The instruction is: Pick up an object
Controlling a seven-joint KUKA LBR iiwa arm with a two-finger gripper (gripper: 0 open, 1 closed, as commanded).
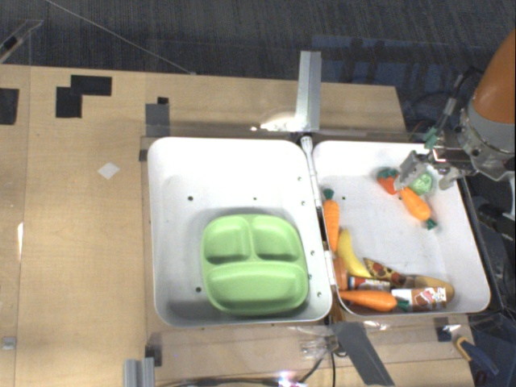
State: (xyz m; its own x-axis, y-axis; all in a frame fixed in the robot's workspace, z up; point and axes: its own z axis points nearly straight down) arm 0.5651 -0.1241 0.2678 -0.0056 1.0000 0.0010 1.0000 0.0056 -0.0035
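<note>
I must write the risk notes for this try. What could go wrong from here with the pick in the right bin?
The tool hangs over a tight cluster: an orange carrot, a green piece and a red piece. It may catch two things, or none. The cluster lies near the right bin's far wall, so a finger might strike it.

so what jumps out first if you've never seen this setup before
The bright green divided plate lying in the left bin catches the eye first. Next comes the right bin, with carrots and a banana crowded along its left and near sides. At its far right the gripper hangs over an orange carrot.
</note>
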